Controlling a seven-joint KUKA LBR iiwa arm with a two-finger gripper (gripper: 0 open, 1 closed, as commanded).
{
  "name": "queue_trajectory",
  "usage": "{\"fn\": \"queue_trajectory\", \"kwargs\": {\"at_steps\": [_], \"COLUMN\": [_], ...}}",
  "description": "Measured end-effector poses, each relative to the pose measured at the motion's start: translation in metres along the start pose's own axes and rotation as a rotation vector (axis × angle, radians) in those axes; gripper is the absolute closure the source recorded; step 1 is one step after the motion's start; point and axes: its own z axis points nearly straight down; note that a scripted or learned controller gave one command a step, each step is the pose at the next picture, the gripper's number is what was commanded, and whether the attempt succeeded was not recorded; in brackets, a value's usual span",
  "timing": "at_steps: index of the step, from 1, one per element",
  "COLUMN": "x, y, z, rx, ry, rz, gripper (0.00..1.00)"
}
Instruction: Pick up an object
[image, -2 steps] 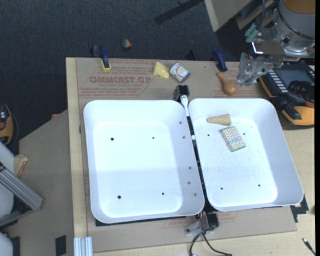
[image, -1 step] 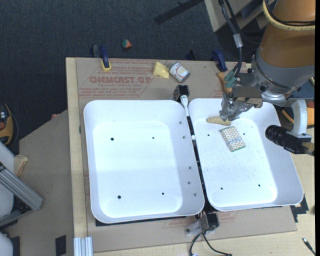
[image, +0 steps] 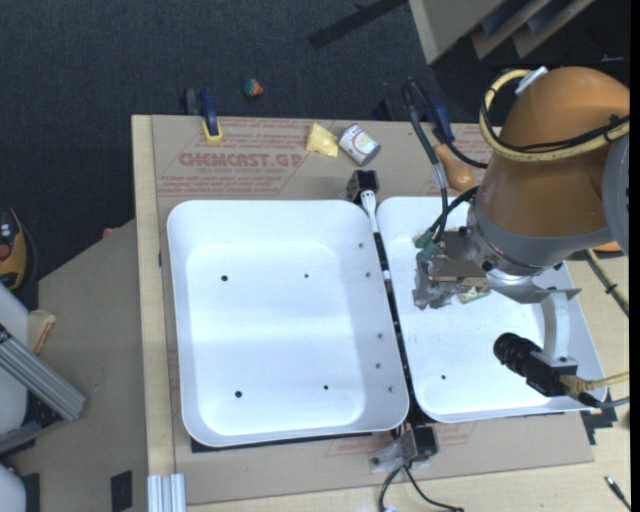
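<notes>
Over the right-hand shallow white plastic bin (image: 470, 395) hangs the grey arm with its orange band (image: 555, 120), its tool (image: 440, 285) low near the bin's left wall; whether the tool is apart or together I cannot tell. The left-hand white bin (image: 200, 300) sits alongside. Beyond the bins on the cardboard-covered surface (image: 160, 160) lie a small yellow wedge-shaped piece (image: 322, 140) and a small grey-white block (image: 359, 144).

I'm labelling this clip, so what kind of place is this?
Probably a robotics lab test bench: a grey and orange robot arm reaches over two shallow white bins set on a cardboard-covered bench, with cables trailing around.
</notes>
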Motion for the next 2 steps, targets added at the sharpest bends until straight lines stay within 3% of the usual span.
{"fn": "queue_trajectory", "kwargs": {"at_steps": [1, 2], "x": [0.058, 0.140], "y": [0.041, 0.013], "z": [-0.189, -0.085], "rx": [-0.035, -0.001], "ry": [0.004, -0.002], "rz": [-0.006, -0.009], "gripper": [1.00, 1.00]}}
